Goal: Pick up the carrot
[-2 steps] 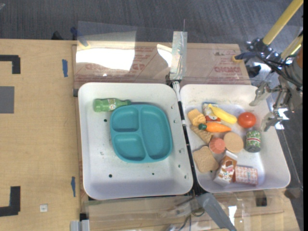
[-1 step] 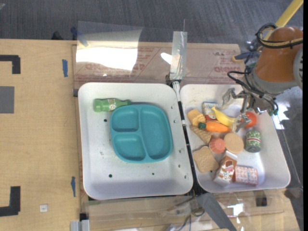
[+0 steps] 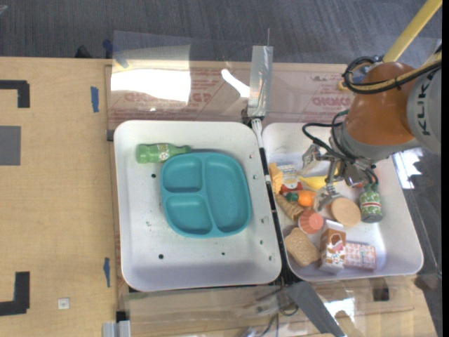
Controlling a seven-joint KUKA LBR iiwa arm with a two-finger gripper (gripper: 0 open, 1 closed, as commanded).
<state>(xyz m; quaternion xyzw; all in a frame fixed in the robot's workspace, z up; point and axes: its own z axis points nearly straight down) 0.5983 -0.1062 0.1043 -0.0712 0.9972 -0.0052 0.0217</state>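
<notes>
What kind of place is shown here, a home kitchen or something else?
Probably a robot lab bench, not a kitchen. Two white bins, the left and the right, sit taped on a cardboard top, a robot arm hangs over toy food such as the carrot, and a teal tray sits in the left bin.

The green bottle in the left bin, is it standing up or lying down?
Lying down. The green bottle shows its whole length on its side on the left bin floor, just above the teal plate.

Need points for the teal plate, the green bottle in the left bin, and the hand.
teal plate (image 3: 208, 194), camera view, on the ridge where its three compartments meet.
green bottle (image 3: 160, 152), camera view, mid-body on the label.
hand (image 3: 339, 181), camera view, midway between its fingertips, above the right bin's toys.
</notes>
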